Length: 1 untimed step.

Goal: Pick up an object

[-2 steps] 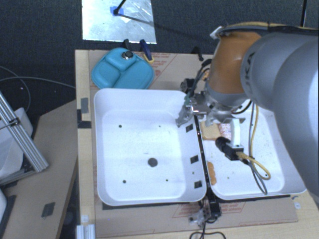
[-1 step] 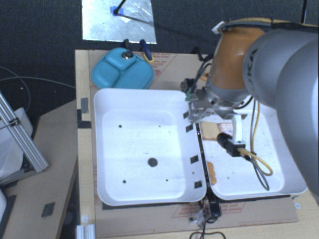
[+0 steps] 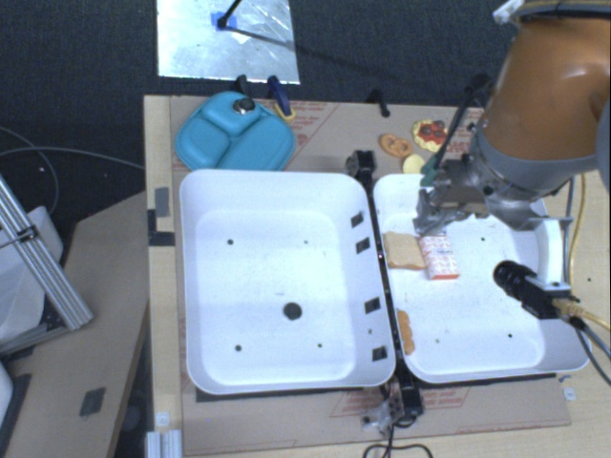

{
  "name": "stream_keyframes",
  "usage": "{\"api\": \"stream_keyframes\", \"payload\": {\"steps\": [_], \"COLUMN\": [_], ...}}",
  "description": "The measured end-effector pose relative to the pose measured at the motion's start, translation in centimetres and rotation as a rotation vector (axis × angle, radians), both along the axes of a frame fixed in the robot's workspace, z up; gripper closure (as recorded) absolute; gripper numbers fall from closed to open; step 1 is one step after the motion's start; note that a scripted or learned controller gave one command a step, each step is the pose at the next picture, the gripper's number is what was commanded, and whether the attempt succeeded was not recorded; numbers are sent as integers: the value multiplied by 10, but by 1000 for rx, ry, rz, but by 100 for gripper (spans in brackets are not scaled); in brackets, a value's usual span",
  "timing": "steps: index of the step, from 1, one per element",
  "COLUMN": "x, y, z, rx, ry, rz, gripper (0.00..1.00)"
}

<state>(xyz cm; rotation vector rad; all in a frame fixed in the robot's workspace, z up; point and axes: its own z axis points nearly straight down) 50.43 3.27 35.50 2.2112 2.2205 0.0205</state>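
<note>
In the right bin a tan slice of toast lies against the left wall. A small pink-and-white patterned box lies right beside it. A small brown piece rests lower along the same wall. My gripper hangs at the bin's upper left, just above the toast and the box, with the grey and orange arm behind it. I see nothing held in it. In the left bin sits a small dark disc.
Behind the bins lie a blue divided tray and several small toy foods on the cardboard. A shiny foil sheet lies farther back. A metal frame stands at the left edge.
</note>
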Motion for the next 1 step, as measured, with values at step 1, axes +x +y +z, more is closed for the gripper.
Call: {"api": "stream_keyframes", "payload": {"steps": [1], "x": [3], "y": [78], "z": [-18], "rx": [-1], "ry": [13], "rz": [7], "gripper": [100]}}
